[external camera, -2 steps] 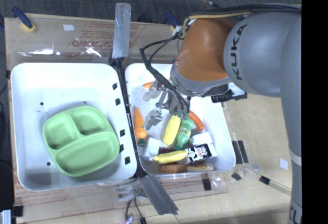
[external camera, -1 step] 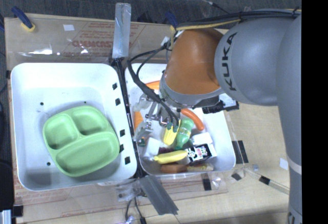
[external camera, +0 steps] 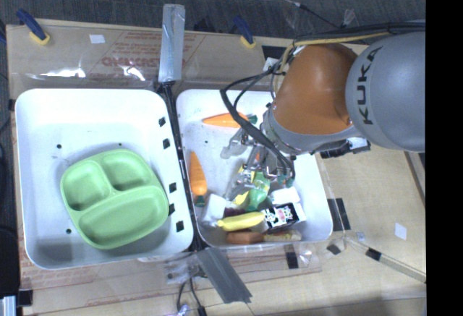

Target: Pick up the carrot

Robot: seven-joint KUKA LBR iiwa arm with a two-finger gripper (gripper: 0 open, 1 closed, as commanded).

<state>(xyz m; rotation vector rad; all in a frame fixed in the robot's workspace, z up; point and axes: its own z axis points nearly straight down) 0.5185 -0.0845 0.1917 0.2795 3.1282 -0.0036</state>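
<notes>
While the gripper [external camera: 255, 160], grip unreadable, hovers over clutter, a carrot [external camera: 197, 174] lies beside the banana [external camera: 242, 220].

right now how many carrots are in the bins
2. One carrot lies along the left wall of the right bin. The other carrot lies near that bin's far edge, beside the arm. More may be hidden under the arm or the pile.

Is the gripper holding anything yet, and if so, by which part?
Cannot be told: the gripper is low in the right bin among clutter. Both carrots lie apart from it.
</notes>
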